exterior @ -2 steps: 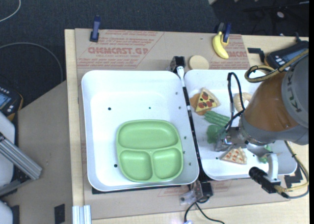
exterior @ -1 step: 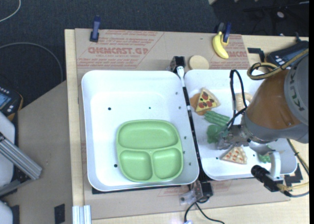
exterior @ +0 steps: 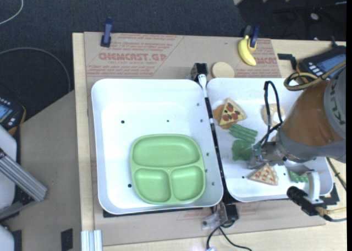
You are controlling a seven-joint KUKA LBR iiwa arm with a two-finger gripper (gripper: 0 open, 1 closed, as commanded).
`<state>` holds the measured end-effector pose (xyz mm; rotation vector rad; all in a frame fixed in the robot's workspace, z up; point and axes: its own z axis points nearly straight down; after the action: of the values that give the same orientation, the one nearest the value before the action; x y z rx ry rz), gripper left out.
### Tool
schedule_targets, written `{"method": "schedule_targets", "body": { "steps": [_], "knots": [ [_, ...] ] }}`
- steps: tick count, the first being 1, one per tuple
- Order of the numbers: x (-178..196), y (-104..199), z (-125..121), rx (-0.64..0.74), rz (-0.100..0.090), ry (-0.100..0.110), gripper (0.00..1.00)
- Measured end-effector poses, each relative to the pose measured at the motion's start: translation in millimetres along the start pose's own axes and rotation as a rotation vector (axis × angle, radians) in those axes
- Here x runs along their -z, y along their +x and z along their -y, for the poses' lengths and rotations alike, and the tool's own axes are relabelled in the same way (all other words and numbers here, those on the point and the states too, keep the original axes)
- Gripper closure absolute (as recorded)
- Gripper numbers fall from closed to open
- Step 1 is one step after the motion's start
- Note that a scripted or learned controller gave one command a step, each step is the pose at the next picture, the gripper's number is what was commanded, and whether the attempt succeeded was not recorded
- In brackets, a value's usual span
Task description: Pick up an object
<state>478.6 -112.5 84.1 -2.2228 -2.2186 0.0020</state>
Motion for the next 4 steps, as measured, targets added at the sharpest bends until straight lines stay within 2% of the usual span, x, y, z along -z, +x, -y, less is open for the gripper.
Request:
{"method": "schedule_targets", "body": {
  "steps": [1,2,4],
  "knots": [
    [1,-53,0,-0.003,0.004,-0.003,1.00],
    [0,-3,-1,0.006,-0.003,0.001,1.00],
    [21,-5,-1,0.002,0.001,-0.004,1.00]
  ]
}}
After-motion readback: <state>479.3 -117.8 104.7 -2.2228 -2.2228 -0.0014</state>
